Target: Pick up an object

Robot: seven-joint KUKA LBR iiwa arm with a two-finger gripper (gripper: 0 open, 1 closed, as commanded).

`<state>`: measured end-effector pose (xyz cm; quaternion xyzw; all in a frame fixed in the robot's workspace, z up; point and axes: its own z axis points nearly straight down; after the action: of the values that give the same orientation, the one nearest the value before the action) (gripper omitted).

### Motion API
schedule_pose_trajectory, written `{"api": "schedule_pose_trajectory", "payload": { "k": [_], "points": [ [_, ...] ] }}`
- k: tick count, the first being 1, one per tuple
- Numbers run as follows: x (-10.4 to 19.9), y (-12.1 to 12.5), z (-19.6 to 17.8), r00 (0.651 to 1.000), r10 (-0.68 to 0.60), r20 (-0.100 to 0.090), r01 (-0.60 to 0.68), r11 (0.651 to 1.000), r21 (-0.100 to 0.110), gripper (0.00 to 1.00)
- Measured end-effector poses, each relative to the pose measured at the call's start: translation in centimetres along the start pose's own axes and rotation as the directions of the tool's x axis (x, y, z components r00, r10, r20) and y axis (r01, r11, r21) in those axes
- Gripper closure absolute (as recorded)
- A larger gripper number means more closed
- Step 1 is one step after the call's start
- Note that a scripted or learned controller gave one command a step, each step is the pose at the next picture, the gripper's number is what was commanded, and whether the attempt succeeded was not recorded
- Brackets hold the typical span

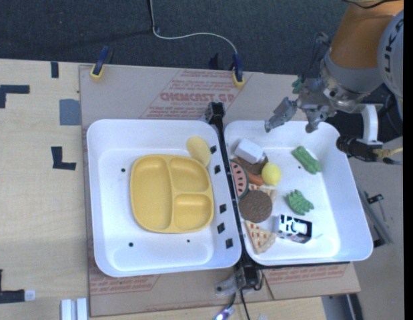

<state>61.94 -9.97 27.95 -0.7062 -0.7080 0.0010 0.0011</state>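
My gripper (296,121) hangs over the back rim of the right bin (346,199), open, with nothing between its fingers (279,118). Below it in that bin lie a white block (249,151), a yellow lemon (271,174), a long green pickle (305,159), a small green bunch (299,201), a round brown cookie (257,206), a waffle wedge (259,237), a black and white piece (296,227) and a watermelon slice (237,177). The white block is nearest the fingers, a little to the front left.
The left bin (106,199) holds a yellow divided plate (171,193) and a pale yellow banana-like piece (199,149) at its back right. A black divider (223,179) runs between the bins. Clamps (98,69) hold the cardboard base at the back.
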Motion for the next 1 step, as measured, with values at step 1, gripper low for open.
{"api": "schedule_pose_trajectory", "payload": {
  "k": [1],
  "points": [
    [-5.26,-0.08,19.45,1.0,0.005,-0.001,-0.005,1.0,0.011,0.0]
  ]
}}
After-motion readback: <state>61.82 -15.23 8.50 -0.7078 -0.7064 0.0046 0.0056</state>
